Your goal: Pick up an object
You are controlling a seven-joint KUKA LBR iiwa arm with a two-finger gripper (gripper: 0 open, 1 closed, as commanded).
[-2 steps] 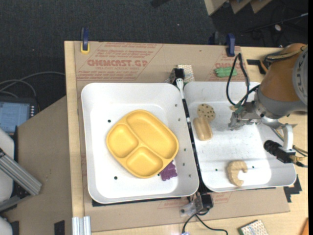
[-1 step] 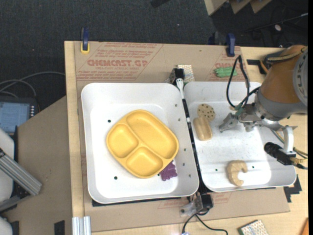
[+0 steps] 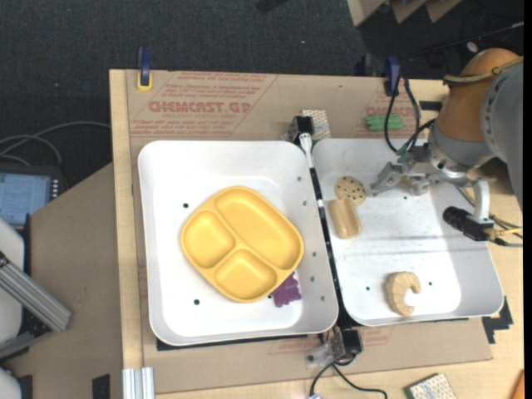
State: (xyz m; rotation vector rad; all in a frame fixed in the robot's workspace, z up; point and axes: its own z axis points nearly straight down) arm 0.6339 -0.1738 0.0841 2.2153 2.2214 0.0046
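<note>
In the right bin lie three things. A round chocolate-chip cookie rests near the far left corner, a tan bread-like block sits just in front of it, and a pale croissant lies near the front. My gripper hovers over the far part of this bin, a short way right of the cookie and apart from it. Nothing is seen held in it.
The left bin holds a yellow divided plate with a small purple thing at its front right edge. A ridge separates the two bins. A green item lies on the bench behind the right bin.
</note>
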